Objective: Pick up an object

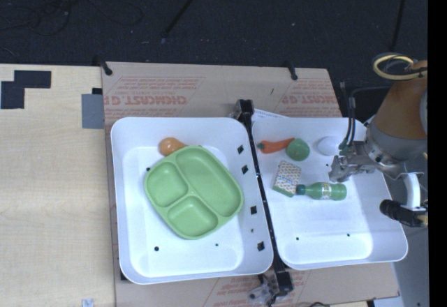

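Holding a green bottle (pixel 323 191), carrot (pixel 277 146), ball (pixel 298 150): right bin (pixel 335 246).

Pretty flat overhead lighting here, bright on the two white bins (pixel 133 159) and nearly blown out along their floors, so the rims barely stand apart from the insides. Shadows are soft and short; the green tray (pixel 193 190) drops only a thin dark edge on its lower side. The background above the cardboard sheet (pixel 209 86) is really dim, cables barely readable. Whole frame is a bit soft and grainy, small print on the cardboard is fuzzy. The arm (pixel 401 124) at the right looks slightly smeared, with a little glare on its orange band.
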